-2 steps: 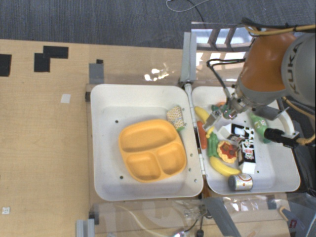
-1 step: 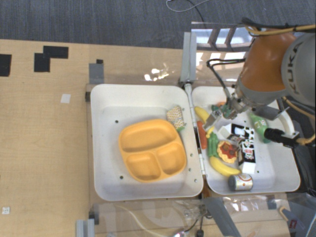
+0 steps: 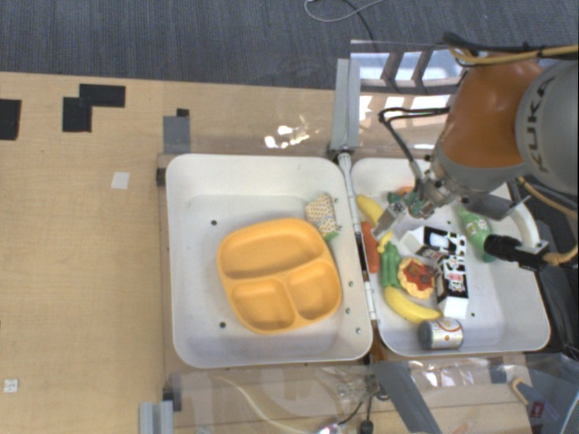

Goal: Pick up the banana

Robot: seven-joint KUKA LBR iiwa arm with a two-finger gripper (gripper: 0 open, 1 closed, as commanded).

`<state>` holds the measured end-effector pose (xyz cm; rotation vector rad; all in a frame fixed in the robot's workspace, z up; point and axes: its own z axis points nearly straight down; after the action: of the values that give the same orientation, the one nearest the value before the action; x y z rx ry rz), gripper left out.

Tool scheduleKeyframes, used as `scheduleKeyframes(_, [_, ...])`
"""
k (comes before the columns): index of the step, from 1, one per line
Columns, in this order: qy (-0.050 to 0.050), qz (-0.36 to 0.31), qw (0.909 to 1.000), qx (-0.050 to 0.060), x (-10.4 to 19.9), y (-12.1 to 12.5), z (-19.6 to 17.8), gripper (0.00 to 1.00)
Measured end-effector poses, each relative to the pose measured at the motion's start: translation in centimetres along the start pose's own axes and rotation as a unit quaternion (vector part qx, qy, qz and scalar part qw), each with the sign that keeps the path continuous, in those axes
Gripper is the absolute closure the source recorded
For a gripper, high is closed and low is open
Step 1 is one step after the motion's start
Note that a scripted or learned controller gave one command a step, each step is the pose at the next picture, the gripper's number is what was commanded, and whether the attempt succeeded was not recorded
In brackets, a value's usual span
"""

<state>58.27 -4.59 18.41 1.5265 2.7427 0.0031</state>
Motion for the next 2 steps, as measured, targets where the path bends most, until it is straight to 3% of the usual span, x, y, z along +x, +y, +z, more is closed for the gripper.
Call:
scheduleKeyframes(1, [0.000,0.000,1.0000,0.000,0.0,0.0,0.0,0.00])
scheduleKeyframes(2, [-0.002,0.051,0.9987,-0.001,-1.6,-2.7,-11.3,0.00])
